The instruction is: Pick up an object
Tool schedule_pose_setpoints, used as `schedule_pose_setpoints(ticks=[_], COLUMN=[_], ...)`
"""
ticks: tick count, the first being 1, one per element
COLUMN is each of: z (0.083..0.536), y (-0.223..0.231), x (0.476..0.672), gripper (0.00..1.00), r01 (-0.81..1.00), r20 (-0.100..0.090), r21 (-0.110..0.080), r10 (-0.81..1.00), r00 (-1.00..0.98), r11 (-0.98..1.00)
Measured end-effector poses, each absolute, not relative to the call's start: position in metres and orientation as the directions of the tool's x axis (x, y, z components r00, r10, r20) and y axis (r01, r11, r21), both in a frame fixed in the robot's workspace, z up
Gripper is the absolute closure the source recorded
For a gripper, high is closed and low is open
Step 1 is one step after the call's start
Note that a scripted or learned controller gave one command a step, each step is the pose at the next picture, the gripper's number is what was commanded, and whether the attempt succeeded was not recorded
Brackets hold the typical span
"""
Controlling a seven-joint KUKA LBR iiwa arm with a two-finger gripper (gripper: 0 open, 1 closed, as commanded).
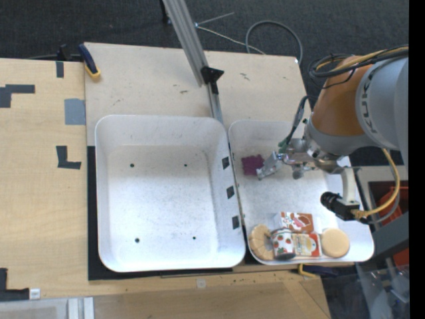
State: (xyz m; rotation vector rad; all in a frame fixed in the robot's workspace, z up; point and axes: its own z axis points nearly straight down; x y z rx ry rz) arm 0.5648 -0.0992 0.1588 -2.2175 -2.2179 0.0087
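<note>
Nearest the front edge of the right bin [302, 128] sits a small heap: a round biscuit [261, 240] at the front left corner, a can with a red and white label [284, 244] lying beside it, a flat red and white packet [297, 222] just behind, and a second round biscuit [335, 242] toward the front right corner. These touch or nearly touch one another, so pulling one out cleanly looks awkward.

Further back, near the left wall of the same bin, lies a small purple block [252, 164], well apart from the heap. I take this as my target. It looks light and stiff, with flat faces that should not slip much. I would close on its two opposite flat sides, coming straight down, minding the bin wall close on its left.

My claw [268, 171] hangs just to the right of that block, low over the bin floor. Whether my fingers are spread or pressed together I cannot tell; they are too small and blurred. I see nothing held between them.

The left bin [106, 198] lies alongside, and behind both bins a metal rail [189, 35] slants across the back of the bench [133, 78].
</note>
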Motion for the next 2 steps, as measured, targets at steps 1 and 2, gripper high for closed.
schedule_pose_setpoints(ticks=[1, 2], z=[0.115, 0.127], y=[-0.100, -0.098], x=[0.561, 0.562], gripper=[0.00, 1.00], r01=[1.000, 1.000], r20=[0.000, 0.001], r21=[-0.008, -0.004], r10=[1.000, 1.000], r00=[-0.001, -0.003], r11=[0.001, 0.003])
